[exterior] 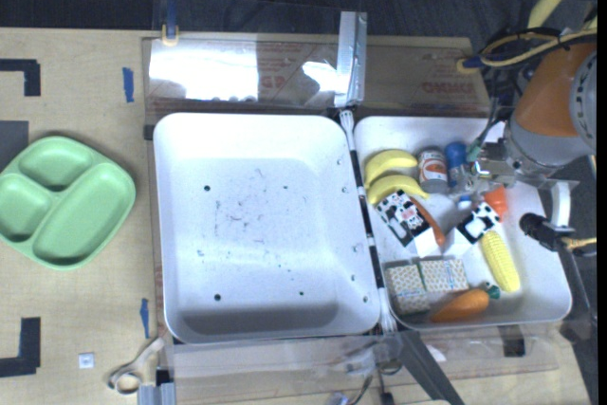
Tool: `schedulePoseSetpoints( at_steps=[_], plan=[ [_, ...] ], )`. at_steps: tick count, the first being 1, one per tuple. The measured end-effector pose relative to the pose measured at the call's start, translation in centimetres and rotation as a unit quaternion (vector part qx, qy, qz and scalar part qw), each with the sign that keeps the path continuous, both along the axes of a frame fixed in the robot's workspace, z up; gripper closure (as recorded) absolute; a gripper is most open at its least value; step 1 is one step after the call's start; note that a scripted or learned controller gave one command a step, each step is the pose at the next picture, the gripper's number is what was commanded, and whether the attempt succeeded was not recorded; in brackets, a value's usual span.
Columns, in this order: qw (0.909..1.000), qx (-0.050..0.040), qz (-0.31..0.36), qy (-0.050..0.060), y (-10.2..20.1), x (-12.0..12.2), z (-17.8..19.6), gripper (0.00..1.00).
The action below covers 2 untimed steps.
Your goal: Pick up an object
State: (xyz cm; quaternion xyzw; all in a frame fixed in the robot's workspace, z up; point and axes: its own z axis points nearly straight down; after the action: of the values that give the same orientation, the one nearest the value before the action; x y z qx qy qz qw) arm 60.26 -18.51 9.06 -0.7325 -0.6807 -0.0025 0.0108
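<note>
The right bin [555, 294] holds several small objects. Yellow bananas [389, 172] lie at its back left, with a small can [433, 168] and a blue piece [456, 153] beside them. A black-and-white patterned box [403, 215] sits in the middle, and a similar patterned cube [478, 224] lies to its right. A corn cob [501, 262], a carrot [460, 303] and two speckled blocks [429, 281] lie toward the front. My gripper [486, 170] hangs low over the bin's back right, just right of the blue piece and above the patterned cube. I see nothing held in it.
The left bin [251, 223] stands next to the right one. A green divided plate [63, 200] rests on the bench at far left. A clear plastic panel [248, 64] stands behind the left bin. The arm's orange band [555, 95] and cables crowd the right edge.
</note>
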Motion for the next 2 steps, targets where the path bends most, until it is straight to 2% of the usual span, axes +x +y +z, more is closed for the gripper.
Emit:
schedulePoseSetpoints(
  at_steps=[1, 2],
  plan=[
    [0.9997, -0.0078, -0.024, 0.006, -1.0, 4.8, 3.2, 1.00],
    [0.9997, -0.0040, -0.026, -0.003, -2.1, 1.2, 3.7, 1.00]
  ],
)
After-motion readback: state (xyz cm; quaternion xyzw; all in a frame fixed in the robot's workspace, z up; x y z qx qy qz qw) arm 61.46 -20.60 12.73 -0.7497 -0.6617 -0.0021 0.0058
